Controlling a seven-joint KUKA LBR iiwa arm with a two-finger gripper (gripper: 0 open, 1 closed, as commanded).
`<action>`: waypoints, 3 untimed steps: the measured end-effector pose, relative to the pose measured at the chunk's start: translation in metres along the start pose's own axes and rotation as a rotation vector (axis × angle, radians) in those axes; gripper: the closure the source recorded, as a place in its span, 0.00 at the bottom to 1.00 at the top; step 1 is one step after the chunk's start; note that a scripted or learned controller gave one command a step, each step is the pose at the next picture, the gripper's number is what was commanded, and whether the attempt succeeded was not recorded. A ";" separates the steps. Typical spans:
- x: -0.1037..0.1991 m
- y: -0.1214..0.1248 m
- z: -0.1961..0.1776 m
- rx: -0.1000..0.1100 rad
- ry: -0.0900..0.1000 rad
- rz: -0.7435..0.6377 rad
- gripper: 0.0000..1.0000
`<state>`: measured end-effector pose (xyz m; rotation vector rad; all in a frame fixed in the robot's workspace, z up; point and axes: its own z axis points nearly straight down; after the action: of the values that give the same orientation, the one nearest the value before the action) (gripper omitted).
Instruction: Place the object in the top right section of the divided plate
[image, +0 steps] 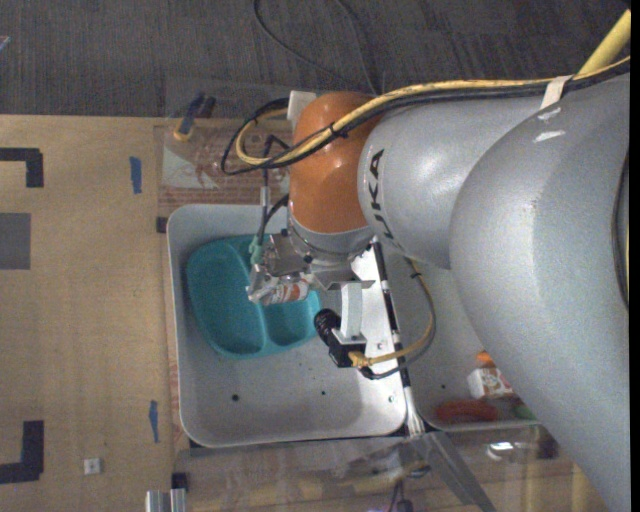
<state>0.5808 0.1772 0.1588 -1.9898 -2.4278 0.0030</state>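
A teal divided plate lies in the left white bin, towards its left wall. My gripper hangs over the plate's right part, near the ridge between its sections. A small white and red object sits right at the gripper's tip, over the plate's right edge. I cannot make out whether it is gripped or resting on the plate. The grey arm with its orange band hides the plate's upper right part.
The right bin holds an orange and white item, a red item and something green beside it. A black cable fitting hangs off the wrist over the left bin. Cables lie above the bins.
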 end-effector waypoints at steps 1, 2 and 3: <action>-0.044 0.016 -0.038 -0.005 -0.001 0.015 1.00; -0.048 0.011 -0.039 -0.002 -0.001 -0.037 1.00; -0.029 -0.026 -0.040 -0.001 0.000 -0.029 1.00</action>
<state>0.5616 0.1433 0.1993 -1.9546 -2.4571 0.0022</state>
